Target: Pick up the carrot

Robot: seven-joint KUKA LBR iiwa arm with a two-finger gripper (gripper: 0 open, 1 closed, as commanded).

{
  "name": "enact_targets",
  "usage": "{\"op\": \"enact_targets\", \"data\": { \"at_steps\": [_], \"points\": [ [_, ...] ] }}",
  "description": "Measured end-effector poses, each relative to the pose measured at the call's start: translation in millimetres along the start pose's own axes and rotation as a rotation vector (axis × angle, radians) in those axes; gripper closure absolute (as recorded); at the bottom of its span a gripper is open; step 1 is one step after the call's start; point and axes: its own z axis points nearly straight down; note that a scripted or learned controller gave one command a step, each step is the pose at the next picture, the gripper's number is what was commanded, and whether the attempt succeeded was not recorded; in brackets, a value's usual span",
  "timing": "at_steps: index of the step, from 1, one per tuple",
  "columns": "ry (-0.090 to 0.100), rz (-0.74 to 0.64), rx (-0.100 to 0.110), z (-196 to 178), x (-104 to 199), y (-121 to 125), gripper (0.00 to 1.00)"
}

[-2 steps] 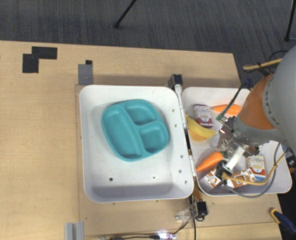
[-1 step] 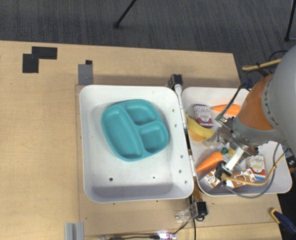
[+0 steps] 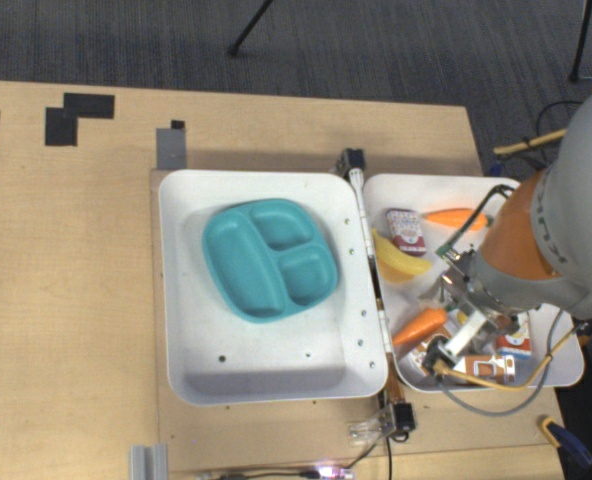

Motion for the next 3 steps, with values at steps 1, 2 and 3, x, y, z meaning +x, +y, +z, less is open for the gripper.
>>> {"op": "enact_targets", "data": {
  "at_steps": [1,2,3],
  "points": [
    [0.012,0.079,-0.020,5.7,-1.1,0.5,0.00],
    [0.026,0.448,-0.033,2.5,1.3,4.6,0.00],
    [0.023,0.434,-0.031,3.0,4.5,1.6,0.00]
  ]
}}
